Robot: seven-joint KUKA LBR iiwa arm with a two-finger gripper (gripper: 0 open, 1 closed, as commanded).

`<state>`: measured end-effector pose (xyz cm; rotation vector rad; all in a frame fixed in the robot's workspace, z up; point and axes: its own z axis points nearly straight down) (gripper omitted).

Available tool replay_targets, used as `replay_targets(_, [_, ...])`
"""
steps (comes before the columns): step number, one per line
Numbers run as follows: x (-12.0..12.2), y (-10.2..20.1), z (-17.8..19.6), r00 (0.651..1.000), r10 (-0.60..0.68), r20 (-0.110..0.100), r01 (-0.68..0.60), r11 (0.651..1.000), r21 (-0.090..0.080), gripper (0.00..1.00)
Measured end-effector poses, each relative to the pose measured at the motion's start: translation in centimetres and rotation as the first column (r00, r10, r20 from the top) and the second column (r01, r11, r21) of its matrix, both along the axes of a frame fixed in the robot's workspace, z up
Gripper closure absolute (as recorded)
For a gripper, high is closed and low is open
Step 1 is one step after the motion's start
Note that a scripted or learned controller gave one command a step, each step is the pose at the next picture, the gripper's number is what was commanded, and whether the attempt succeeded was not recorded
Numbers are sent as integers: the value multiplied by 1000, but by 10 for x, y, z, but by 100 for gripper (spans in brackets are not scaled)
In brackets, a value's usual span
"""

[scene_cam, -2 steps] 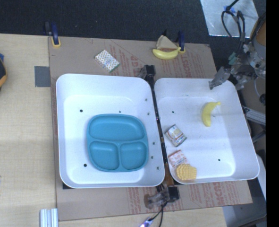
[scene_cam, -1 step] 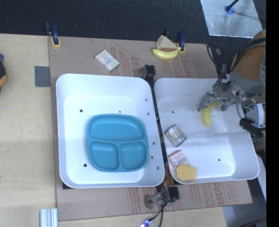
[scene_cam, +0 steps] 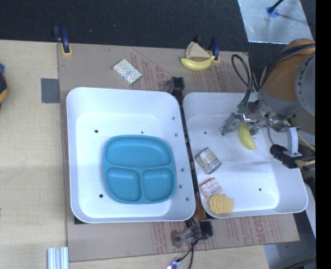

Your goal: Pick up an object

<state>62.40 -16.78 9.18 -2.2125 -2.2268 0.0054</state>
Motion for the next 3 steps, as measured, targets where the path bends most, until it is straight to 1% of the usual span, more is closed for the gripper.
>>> replay_targets(1, [0, -1, 11, 1000, 2, -1, -2, 1000, -1, 100])
replay_targets(2, [33, 81, 102, 1000, -1, 4, 1, 1000, 2, 100])
replay_targets(3, [-24, 124, 100, 1000, 0, 0, 0, 1000, 0, 100])
